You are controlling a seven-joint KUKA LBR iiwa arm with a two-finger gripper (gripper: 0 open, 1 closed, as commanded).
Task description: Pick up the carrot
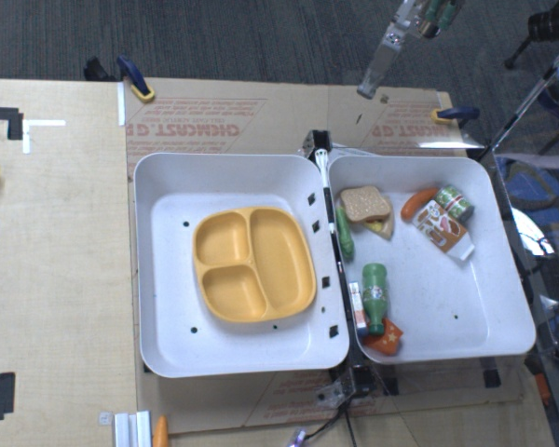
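Plainly, carrot (pixel 418 204) lay untouched in right bin (pixel 503 277), upper part, between sandwich (pixel 366 209) and snack packet (pixel 443 226), touching packet. We saw gripper (pixel 369 88) high beyond bin's far edge, carrying nothing; how wide it stood, we couldn't tell.

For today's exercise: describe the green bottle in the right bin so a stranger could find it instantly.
Start at the right bin, then go to its left wall. Just right of that wall, in the near half, lies the green bottle, lengthwise. Its white label band distinguishes it from the red-orange item at its near end.
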